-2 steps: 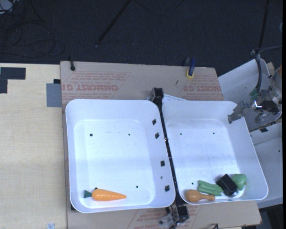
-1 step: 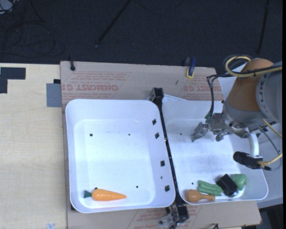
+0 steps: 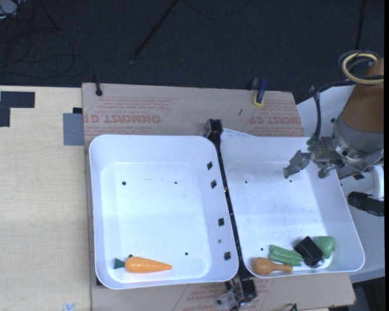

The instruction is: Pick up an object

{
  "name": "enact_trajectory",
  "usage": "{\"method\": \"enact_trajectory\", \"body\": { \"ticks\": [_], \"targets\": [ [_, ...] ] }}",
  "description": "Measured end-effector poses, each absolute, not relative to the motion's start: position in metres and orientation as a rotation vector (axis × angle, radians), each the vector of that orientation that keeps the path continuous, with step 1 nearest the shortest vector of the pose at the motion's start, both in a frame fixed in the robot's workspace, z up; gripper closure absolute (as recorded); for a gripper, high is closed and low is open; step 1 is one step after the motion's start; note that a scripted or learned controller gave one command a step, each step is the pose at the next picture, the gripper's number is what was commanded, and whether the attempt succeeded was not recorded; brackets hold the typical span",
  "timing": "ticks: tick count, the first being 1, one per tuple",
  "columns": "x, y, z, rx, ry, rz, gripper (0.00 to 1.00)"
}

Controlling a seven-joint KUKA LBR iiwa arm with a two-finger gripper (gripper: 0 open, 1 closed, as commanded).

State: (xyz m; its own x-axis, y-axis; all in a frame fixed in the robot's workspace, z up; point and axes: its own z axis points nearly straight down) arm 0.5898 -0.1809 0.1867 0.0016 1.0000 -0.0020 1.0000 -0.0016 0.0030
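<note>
A pale wooden bench (image 3: 32,193) carries a brown cardboard sheet (image 3: 181,112) with reversed red lettering I cannot read. The grey metal two-finger gripper (image 3: 297,166) hangs over the right glossy white plastic bin (image 3: 272,193), its state unclear. A smooth orange plastic carrot (image 3: 148,265) lies in the left white bin (image 3: 155,173).

glossy white plastic bins (image 3: 104,173), brown cardboard sheet (image 3: 181,112)

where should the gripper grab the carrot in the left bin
Grip the carrot across its thick orange middle, coming straight down. It lies flat, lengthwise along the left bin's near wall, tip pointing right, so fingers should close across its width, clear of that wall.
</note>
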Motion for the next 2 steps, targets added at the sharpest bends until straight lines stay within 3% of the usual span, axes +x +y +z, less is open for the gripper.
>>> {"method": "enact_trajectory", "body": {
  "ticks": [1,2],
  "targets": [
    [0.641,-0.109,0.084,2.217,2.233,-0.001,0.0],
    [0.639,-0.113,0.1,2.22,2.227,-0.004,1.0]
  ]
}}
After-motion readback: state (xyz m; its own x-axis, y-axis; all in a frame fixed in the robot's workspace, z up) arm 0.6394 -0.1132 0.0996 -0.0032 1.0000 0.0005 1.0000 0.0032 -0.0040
